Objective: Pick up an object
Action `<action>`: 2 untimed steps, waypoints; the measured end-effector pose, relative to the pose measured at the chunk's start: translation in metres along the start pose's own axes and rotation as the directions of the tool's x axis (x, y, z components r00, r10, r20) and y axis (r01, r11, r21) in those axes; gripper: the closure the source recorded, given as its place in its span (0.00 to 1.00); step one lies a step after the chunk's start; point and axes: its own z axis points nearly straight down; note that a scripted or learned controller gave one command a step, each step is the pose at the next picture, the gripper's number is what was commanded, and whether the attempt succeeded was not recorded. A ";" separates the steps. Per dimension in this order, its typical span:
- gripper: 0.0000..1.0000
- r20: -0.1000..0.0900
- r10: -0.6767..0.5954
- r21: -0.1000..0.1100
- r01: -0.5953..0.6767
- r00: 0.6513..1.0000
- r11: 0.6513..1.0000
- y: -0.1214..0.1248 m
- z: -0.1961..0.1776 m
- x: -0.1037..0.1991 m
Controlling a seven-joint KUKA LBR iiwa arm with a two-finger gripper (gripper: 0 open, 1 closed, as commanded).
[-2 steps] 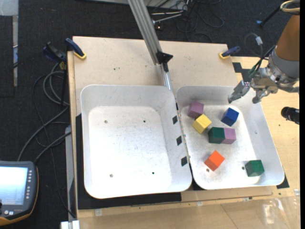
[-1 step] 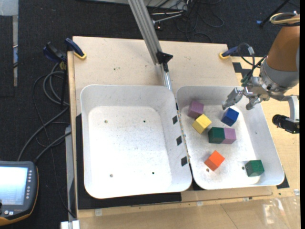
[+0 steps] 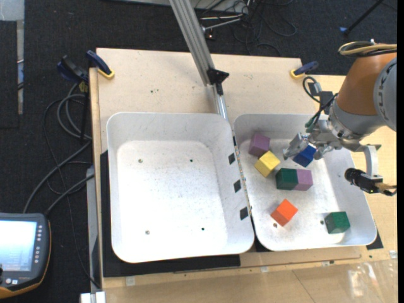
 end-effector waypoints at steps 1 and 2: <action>1.00 0.003 0.000 -0.010 0.000 1.000 1.000 0.002 -0.015 -0.001; 1.00 0.004 -0.001 -0.013 0.001 1.000 1.000 0.006 -0.059 -0.005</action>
